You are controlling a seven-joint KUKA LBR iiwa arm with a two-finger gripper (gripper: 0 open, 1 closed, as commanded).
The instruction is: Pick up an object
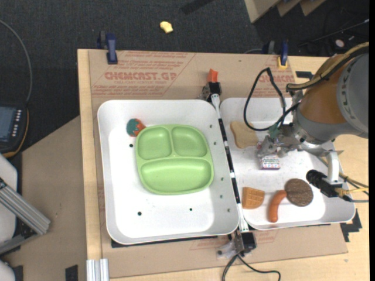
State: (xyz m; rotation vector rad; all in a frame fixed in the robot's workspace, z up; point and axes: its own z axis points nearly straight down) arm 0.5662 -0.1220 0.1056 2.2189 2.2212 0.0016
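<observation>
Sausage (275, 206) upright in view, top curving right.

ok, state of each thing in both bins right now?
green tray: flat in left bin, compartments bare
small ball: in left bin, touching tray's far-left corner
gripper: low in right bin, over a small packet
sausage: lying flat, right bin
brown disc: flat beside the sausage
waffle piece: flat, right bin
</observation>
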